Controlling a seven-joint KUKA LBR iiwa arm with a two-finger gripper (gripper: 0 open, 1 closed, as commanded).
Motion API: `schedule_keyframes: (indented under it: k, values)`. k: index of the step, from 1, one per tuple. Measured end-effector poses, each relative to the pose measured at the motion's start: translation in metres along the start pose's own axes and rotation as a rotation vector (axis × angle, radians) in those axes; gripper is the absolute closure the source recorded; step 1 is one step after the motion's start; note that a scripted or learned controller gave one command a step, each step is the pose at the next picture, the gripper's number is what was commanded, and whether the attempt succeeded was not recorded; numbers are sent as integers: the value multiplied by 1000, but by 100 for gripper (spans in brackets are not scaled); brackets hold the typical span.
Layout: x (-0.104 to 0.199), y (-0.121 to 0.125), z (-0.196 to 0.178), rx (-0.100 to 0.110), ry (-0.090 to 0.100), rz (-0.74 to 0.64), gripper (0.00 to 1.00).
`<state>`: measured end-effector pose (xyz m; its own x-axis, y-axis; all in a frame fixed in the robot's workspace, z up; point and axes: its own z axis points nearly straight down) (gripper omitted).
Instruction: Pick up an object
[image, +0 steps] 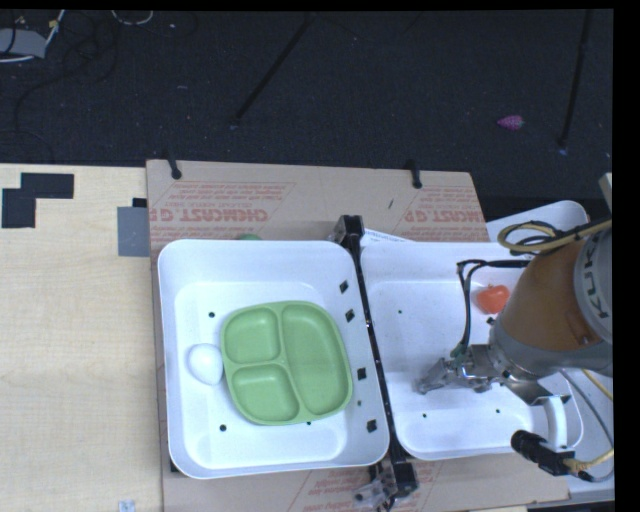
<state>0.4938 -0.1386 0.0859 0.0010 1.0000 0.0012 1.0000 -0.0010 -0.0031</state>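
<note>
The metal two-finger hand (432, 381) hovers low inside the right shallow white bin (420, 440); its grip state cannot be told. A small orange-red object (492, 297) lies behind it in that bin, apart from the hand.

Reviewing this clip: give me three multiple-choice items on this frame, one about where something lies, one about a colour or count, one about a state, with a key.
1. Where does the white egg-like object lie?
A. In the left bin, touching the green tray's left edge
B. In the right bin
C. On the cardboard behind the bins

2. How many compartments does the green tray have?
A. Two
B. Three
C. Five

3. How does the tool stand?
A. Low over the right bin's floor, no object seen between its tips
B. Carrying the green tray
C. Over the left bin

Key: 1 A, the egg sits against the tray in the left bin; 2 B, three wells show; 3 A, the tool is in the right bin, away from the orange object.
</note>
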Motion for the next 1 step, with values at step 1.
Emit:
schedule_keyframes:
  k: [1]
  values:
    - [-1,1,-12,-1,0,5,100]
